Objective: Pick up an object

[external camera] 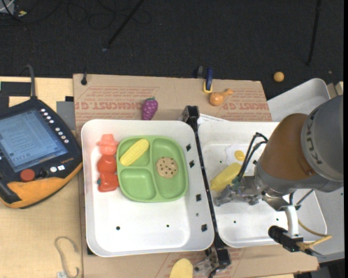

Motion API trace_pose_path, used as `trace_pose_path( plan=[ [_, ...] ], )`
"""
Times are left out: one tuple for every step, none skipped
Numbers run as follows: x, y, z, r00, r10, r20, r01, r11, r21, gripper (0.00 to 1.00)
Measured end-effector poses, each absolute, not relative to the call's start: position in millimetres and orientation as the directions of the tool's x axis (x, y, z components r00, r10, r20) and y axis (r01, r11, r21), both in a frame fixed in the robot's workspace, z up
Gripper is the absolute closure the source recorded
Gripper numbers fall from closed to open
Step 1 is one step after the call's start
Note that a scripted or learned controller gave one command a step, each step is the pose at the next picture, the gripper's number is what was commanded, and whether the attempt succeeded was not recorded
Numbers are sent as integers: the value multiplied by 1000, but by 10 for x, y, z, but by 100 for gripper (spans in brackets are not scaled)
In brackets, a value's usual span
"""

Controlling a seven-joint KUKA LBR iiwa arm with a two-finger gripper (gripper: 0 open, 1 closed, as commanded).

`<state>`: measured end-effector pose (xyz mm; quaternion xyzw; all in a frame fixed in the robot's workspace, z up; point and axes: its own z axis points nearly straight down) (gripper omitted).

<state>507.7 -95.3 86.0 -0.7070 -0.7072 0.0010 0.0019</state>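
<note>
**A:** What lies in the two bins?

**B:** The left white bin (139, 230) holds a green divided plate (152, 169). A yellow toy corn cob (133, 151) rests in its upper left compartment, a chocolate-chip cookie (166, 167) in its upper right one. Just beside the plate's left rim lies a red and orange toy (107, 162). In the right white bin (243, 233) sits a yellow object (225, 176), with a smaller yellow piece (239, 154) near it.

**A:** And the arm?

**B:** The grey arm (304, 155) enters from the right, lettered "KU" on its casing. Its gripper (233, 192) hangs low in the right bin, just below the yellow object. Whether the fingers are spread or pressed together, I cannot tell.

**A:** Any other writing?

**B:** The cardboard sheet (116, 100) behind the bins carries red print, upside down and too blurred to read surely. A purple grape toy (149, 108) and an orange pear-like toy (219, 97) lie on it. A teach pendant (29, 149) with a lit screen sits left.
</note>
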Motion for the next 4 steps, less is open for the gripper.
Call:
trace_pose_path(
  plan=[
    [5075, -976, 977, 9, 1000, 2, 1000, -9, -4, 100],
    [5154, -1045, 1553, 1, 1000, 0, 1000, -1, 3, 100],
    [5161, -1079, 2183, 1, 1000, 0, 1000, -1, 4, 100],
    [5163, -1091, 2277, 1, 1000, 1, 1000, -1, -1, 100]
  ],
)
